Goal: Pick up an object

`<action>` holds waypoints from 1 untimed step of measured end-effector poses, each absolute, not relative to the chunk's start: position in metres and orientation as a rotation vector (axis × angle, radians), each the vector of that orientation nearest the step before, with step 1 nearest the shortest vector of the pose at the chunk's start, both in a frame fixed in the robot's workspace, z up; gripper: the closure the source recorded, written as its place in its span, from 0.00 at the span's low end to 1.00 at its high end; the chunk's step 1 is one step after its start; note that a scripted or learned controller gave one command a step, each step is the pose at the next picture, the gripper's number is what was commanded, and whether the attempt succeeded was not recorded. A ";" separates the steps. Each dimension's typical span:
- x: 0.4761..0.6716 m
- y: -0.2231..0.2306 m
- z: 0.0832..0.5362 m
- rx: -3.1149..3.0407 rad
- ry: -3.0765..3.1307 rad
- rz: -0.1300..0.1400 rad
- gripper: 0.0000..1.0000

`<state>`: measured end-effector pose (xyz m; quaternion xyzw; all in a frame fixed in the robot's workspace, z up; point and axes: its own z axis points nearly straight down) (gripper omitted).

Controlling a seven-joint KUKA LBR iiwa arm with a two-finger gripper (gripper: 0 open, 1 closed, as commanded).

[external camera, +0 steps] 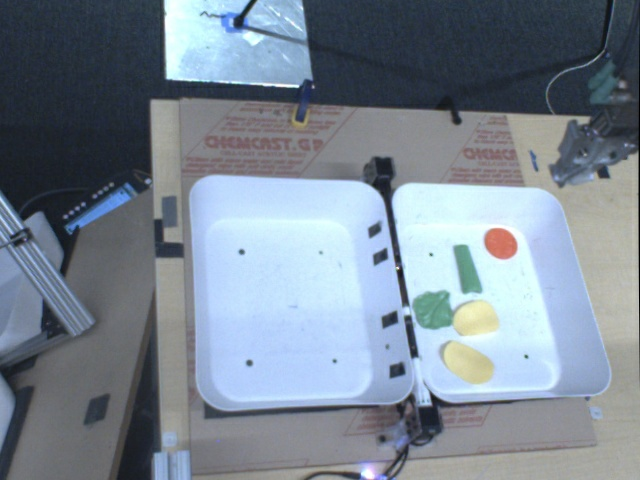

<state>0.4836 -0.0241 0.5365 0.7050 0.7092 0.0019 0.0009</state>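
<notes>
Bench: we see a cardboard-topped surface carrying both bins; nothing here threatens the pick.
Left bin: we find only bare white floor with a few dark dots, so a descent here would close on nothing.
Right bin: it holds all five candidate objects, and we judge its raised walls a collision risk for any approach near the edge.
Gripper: it sits at the upper right, beyond the right bin's far corner and well apart from every object; whether the jaws stand wide or narrow we cannot tell at this size and angle.
Green stick: it lies alone near the bin's middle, running roughly top to bottom; we think jaws closing along its length rather than across it would slide off.
Lower yellow piece: it rests toward the near wall, and its rounded form could squirt out of a pinch.
Upper yellow piece: it lies just beside the green leafy piece, possibly touching; we expect a grasp here may catch both or nudge one aside.
Red disc: it looks flat and low, apart from the rest, so we fear the fingertips could skim over it or strike the floor.
</notes>
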 end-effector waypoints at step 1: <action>0.514 -0.085 0.449 2.227 2.219 -0.006 1.00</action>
